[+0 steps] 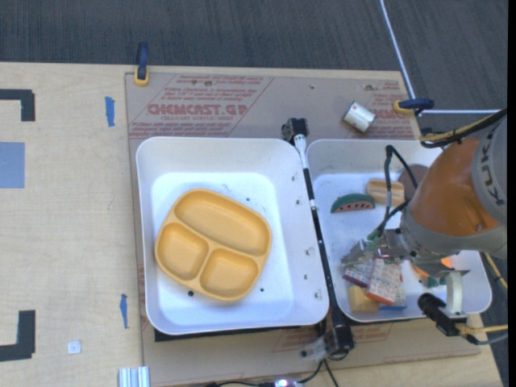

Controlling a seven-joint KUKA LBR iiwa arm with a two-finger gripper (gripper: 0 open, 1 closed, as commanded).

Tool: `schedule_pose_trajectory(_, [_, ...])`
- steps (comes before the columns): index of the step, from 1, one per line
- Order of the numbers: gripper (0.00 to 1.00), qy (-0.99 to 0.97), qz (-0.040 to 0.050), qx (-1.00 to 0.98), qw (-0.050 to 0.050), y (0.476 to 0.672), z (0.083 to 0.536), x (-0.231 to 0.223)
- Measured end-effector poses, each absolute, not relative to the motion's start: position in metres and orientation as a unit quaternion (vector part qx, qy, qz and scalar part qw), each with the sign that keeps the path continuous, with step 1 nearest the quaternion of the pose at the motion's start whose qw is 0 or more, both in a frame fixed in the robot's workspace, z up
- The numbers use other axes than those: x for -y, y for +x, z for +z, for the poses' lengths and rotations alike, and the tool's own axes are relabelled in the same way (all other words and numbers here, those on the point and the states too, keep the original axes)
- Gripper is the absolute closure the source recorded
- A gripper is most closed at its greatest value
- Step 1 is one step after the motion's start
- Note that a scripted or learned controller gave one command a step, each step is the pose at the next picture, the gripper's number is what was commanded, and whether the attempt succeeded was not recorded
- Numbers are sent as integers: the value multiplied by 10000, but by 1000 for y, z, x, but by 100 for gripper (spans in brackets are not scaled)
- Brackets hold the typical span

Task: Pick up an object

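Divided plate [212, 244] sits in the left bin [153, 176]; watermelon slice [352, 203] and snack packets [379, 280] are in the right bin [339, 156].

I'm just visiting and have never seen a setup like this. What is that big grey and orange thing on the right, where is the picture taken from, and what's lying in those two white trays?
You are looking down at a slant from one fixed camera above a bench. The grey and orange shape is a robot arm reaching in from the right. Its gripper, a two-fingered hand, hangs low over the right bin. Whether it holds anything cannot be told from here.

That bin holds a jumble of small things: a toy watermelon slice, something like a small bread roll, and a pile of colourful pieces below the gripper.

The left bin holds a yellow divided plate with three compartments. A small white object lies on the board behind the bins.
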State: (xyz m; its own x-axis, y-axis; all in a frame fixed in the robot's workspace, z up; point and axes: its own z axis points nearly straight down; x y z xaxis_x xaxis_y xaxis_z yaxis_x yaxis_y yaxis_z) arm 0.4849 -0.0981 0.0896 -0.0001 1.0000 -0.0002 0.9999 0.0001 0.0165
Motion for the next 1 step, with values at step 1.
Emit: schedule_pose_trajectory(1, [100, 7075, 73, -7065, 112, 488, 102, 100])
